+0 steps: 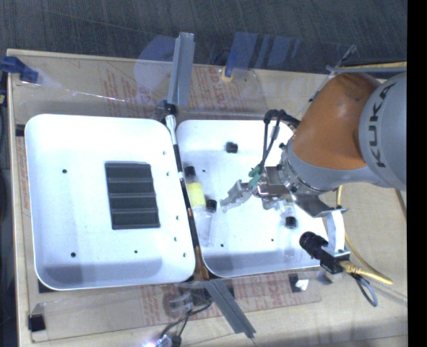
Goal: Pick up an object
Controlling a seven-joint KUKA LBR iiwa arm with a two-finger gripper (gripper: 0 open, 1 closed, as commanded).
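Observation:
My gripper [232,196] hangs low over the middle of the right bin [235,266], reaching in from the right under the orange-banded arm [336,132]. Just left of its tip lie a small yellow object [195,193] and a small black piece [211,204], both close to the bin's left wall. Other small black pieces lie in this bin: one at the back [231,147], one near the left wall [189,172] and one under the wrist [291,222]. I see nothing held at the tip. A dark ribbed rectangular block [132,195] lies flat in the middle of the left bin [54,143].
A grey metal divider post [180,67] stands at the back between the two bins. Blue clamps [260,51] sit behind the right bin. The arm's black fitting [316,246] and yellow cable [365,272] overhang the right bin's front right corner.

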